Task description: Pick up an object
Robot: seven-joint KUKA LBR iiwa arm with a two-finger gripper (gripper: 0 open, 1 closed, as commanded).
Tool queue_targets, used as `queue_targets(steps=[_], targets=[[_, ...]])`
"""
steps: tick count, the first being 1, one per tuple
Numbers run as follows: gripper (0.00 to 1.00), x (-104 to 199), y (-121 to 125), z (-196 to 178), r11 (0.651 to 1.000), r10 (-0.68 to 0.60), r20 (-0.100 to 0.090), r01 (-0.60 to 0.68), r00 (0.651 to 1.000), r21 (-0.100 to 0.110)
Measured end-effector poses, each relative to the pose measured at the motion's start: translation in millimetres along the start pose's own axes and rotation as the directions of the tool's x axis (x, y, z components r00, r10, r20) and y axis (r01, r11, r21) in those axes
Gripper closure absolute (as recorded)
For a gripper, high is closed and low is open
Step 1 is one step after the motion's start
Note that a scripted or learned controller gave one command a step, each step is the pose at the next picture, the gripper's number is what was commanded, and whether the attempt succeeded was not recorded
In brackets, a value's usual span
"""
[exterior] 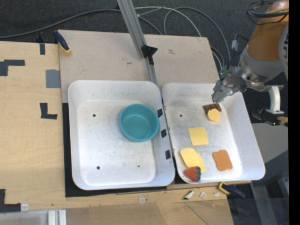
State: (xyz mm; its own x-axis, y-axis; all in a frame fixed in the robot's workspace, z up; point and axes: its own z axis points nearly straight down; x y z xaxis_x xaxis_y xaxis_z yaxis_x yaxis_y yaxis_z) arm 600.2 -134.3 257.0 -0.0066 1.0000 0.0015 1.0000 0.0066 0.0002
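The right bin (243, 139) holds several small food-like pieces: a small orange-yellow piece with a brown end (213, 114), a yellow square slice (198, 136), a pale yellow piece (191, 157), a red strawberry-like piece (192, 174) and an orange piece (222, 160). My gripper (219, 96) hangs at the bin's far right part, just above and behind the small orange-yellow piece. Nothing shows between its fingers.
The left bin (89, 139) bears a teal bowl (138, 122) near its right side. A slanted metal pole (136, 29) rises behind the bins. Cables loop across the bench at the back. Small clips lie at the front edge (225, 188).
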Motion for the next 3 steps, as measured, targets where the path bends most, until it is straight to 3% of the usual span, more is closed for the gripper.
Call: queue_targets(steps=[1, 3], targets=[[1.00, 51, -10, 9, 1.000, 0.001, 0.000, -0.001, 1.000, 0.002], [1.00, 153, -7, 25, 1.000, 0.000, 0.000, 0.000, 1.000, 0.004]])
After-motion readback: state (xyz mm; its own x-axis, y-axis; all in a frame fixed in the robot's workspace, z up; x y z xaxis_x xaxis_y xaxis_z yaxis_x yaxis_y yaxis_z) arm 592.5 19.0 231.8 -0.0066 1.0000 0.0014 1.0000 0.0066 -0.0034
